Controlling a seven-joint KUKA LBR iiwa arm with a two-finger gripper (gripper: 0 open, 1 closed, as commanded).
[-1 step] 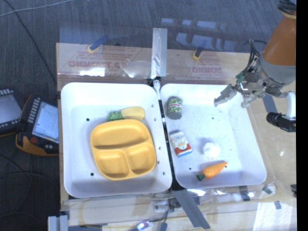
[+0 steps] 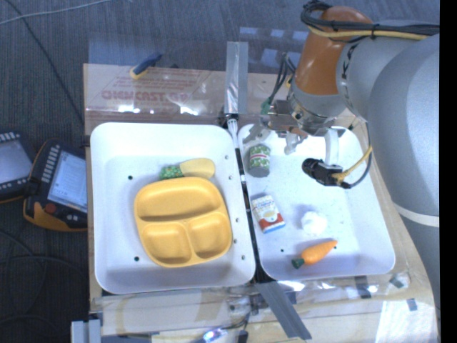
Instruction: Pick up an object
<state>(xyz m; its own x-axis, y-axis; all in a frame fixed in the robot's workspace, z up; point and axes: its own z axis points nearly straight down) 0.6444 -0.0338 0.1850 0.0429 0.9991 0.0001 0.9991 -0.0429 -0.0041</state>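
My gripper point(image 2: 272, 141) hangs over the back left corner of the right bin point(image 2: 371, 241), open, with nothing between its fingers. A small green-labelled can point(image 2: 258, 160) lies just in front of the left fingertip, close to the wall between the bins. Further forward in the same bin lie a small red and white carton point(image 2: 267, 214), a white ball point(image 2: 313, 222) and an orange carrot point(image 2: 315, 252).
The left bin point(image 2: 114, 191) holds a yellow divided plate point(image 2: 184, 220) and a yellow and green toy vegetable point(image 2: 188, 168) behind it. A black cable fitting point(image 2: 319, 170) hangs from the wrist over the right bin. A pendant point(image 2: 57, 184) lies left of the bench.
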